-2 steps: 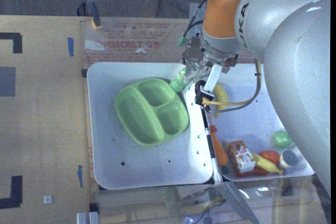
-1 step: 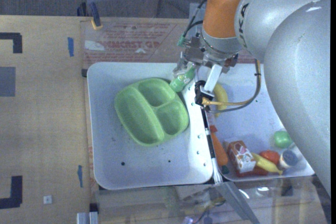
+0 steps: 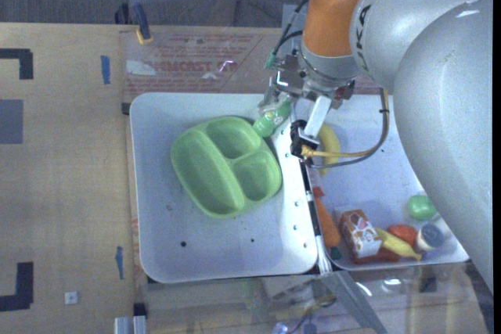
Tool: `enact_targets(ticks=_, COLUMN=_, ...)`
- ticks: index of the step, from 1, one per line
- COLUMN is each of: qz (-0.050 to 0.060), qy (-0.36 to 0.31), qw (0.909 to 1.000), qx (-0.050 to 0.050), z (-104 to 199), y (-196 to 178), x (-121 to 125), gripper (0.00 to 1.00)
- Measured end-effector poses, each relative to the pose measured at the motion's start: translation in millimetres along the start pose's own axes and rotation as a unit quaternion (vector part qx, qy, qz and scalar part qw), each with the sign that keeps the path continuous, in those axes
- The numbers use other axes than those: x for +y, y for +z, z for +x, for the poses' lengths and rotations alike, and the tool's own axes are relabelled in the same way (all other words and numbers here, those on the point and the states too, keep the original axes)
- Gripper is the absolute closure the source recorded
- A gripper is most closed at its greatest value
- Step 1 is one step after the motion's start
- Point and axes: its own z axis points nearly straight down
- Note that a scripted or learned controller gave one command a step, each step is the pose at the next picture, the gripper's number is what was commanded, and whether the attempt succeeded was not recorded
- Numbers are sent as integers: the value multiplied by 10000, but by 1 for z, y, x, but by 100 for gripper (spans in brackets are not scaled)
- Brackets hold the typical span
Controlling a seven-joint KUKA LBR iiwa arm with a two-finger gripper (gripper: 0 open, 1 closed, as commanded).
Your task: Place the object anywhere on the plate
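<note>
Hand (image 3: 275, 107) — glossy green bottle (image 3: 270, 121) over sectioned plate (image 3: 225, 166).

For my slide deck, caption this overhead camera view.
Robot claw carrying a small green object over the rim of the green divided plate.

Both white bins (image 3: 156, 246) are viewed from one fixed camera above the bench (image 3: 63, 168), angled downward. The arm (image 3: 407, 51) is seen entering from the right, close beneath the lens.
</note>
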Motion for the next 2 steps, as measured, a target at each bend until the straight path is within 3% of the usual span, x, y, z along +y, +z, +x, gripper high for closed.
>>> enact_targets(ticks=1, qz=-14, qy=-11, qw=10000, qx=-1, z=1, y=-10, x=1, gripper=100)
enact_targets(ticks=2, qz=26, qy=471, qw=9989, qx=2, z=-1, y=11, x=-18, gripper=100)
